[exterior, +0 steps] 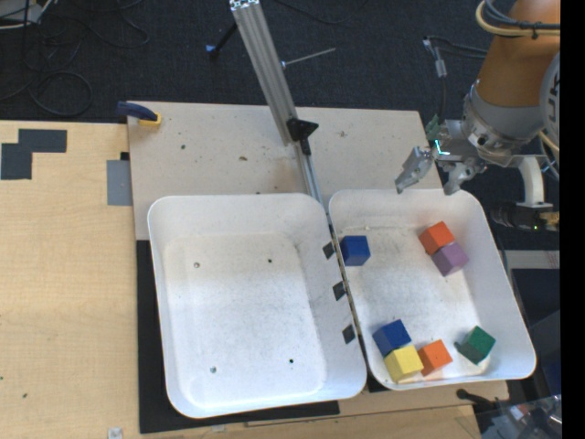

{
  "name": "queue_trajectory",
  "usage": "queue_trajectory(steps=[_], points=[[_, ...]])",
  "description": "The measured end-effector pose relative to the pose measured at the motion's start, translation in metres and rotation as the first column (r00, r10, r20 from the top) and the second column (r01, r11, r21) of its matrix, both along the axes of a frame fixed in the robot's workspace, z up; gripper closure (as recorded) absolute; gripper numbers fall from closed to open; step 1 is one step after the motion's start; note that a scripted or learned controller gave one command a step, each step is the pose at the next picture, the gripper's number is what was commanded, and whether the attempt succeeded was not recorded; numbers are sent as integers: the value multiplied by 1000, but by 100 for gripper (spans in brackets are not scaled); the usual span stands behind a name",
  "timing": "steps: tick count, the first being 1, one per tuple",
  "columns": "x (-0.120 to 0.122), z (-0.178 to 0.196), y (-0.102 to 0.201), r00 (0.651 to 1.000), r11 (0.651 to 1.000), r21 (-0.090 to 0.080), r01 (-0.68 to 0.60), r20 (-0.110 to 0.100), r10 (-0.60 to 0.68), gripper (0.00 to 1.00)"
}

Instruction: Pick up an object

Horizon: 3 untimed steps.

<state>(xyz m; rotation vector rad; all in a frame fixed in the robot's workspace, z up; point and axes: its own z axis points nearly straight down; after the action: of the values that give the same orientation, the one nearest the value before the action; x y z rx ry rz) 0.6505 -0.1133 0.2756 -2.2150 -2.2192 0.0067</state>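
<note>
White bins: two shallow ones side by side on the table (219, 154); the left bin (238, 309) is bare, the right bin (498, 245) holds all the cubes.
Gripper: the gripper (430, 174) hangs above the far rim of the right bin, near its back edge, on the grey arm with the orange band.
Fingers: spread apart with nothing between them, one prong to the left and one to the right.
Nearest candidates: an orange cube (437, 237) touching a purple cube (450, 259), both just toward the camera from the gripper, in the far right part of the bin.
Other cubes: a blue cube (355, 250) against the bin's left wall; a second blue cube (392, 336), a yellow cube (403, 363), a small orange cube (435, 356) and a green cube (476, 345) clustered at the near edge.
Key relation: the orange and purple pair lies nearly straight ahead and below the fingers, so it seems the shortest reach.
Likely risk: the two cubes touch, so closing on one may nudge the other.
</note>
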Motion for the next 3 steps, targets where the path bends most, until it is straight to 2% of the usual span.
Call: queue_trajectory(steps=[1, 3], points=[[1, 3, 0, 1000, 1000, -1, -1, 4, 1, 0], [-1, -86, -4, 1000, 1000, -1, 1, 0, -1, 0]])
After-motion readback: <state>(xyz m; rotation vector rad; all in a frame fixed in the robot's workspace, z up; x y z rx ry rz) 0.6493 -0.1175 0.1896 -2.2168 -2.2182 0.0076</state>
